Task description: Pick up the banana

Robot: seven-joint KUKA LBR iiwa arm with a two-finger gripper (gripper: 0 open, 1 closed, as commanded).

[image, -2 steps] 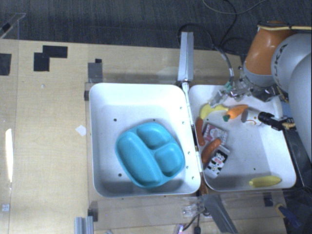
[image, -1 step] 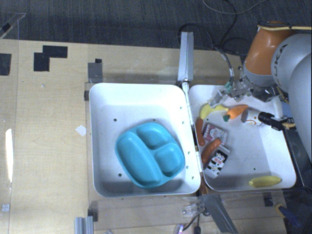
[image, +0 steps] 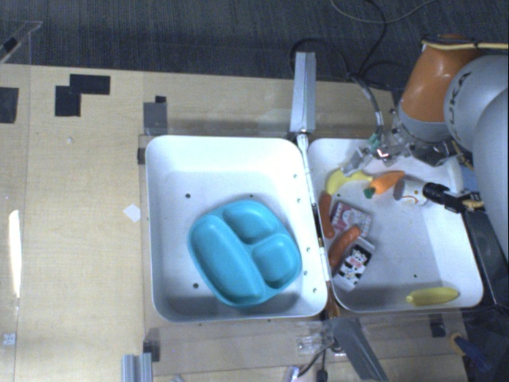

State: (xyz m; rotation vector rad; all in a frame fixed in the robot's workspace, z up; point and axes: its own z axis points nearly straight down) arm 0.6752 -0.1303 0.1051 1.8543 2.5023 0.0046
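Over on the left we've got bare pale bench (image: 71,213) with a few black patches (image: 79,92) up at the far side, and then we're into the left bin (image: 159,213), where a blue divided plate (image: 245,251) sits at a slant toward the near wall, nothing on it. A grey metal post (image: 303,94) stands at the far end of the seam between the bins. Crossing into the right bin (image: 429,245), things get crowded: a reddish sausage (image: 324,209) lies right along the left wall, a second sausage (image: 343,245) lies angled just below it, a small printed packet (image: 350,216) is tucked between the two, and a little black-and-white carton (image: 355,263) sits nearer the front. Up in the far left corner of this bin, there's the banana (image: 342,181), pale yellow and curved, lying on the floor of the bin, with an orange carrot (image: 387,183) touching its right end. A small white piece (image: 409,195) sits just right of the carrot. The gripper (image: 380,151) hangs just above and beyond the banana and carrot, very close, but released or clenched, I can't tell from this angle, and nothing shows in its grasp. Down by the near wall lies another yellow oblong thing (image: 433,295), well apart from all that. At far right is the grey arm (image: 477,102) with its orange band (image: 433,82).
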